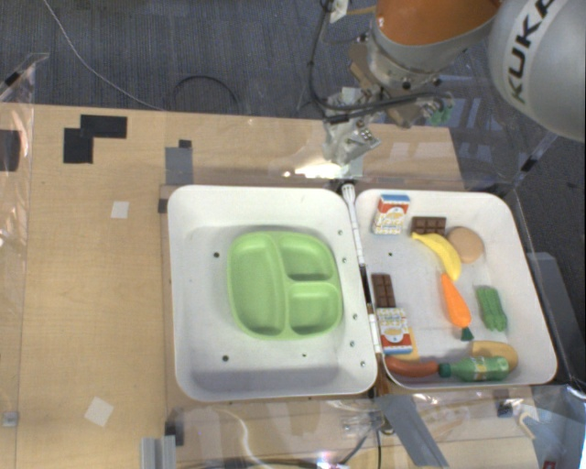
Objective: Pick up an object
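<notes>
End effector: metal, two-finger, up top over wooden bench, just behind the bins' far rims, near the seam; can't tell how far open; nothing seen between fingers.
Arm: grey w/ orange band, top right.
L bin: shallow white, holds green plastic divided plate, three compartments.
R bin: shallow white, toy food. Small white/red carton at far left corner; brown chocolate bar beside it; yellow banana touching tan round bun; orange carrot mid; green cucumber to its right.
Near edge of R bin: red sausage, green bottle, yellow-brown bread piece.
L wall of R bin: second chocolate bar, second carton below it.
</notes>
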Controlling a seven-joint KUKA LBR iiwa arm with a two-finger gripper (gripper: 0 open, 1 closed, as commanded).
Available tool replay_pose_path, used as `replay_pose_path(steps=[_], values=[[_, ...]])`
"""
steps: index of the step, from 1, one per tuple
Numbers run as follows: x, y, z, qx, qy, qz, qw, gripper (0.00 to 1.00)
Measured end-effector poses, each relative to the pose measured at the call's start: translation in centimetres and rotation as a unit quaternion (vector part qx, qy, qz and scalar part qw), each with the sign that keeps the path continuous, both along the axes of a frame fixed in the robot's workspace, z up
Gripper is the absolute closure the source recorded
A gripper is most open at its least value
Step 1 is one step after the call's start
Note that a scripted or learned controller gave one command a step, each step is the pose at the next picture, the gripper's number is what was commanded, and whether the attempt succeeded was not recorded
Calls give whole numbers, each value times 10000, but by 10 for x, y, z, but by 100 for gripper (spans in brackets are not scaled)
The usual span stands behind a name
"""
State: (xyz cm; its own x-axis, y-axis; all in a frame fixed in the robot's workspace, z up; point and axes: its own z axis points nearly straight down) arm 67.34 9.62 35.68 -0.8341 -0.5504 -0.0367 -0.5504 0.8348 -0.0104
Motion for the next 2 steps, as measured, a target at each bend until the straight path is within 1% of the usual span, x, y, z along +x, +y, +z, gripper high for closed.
replay_pose_path(steps=[1, 2], values=[[-3, -36, -45, -64, 126, 862, 9962, 100], [-16, -124, -21, -90, 105, 1117, 9936, 100]])
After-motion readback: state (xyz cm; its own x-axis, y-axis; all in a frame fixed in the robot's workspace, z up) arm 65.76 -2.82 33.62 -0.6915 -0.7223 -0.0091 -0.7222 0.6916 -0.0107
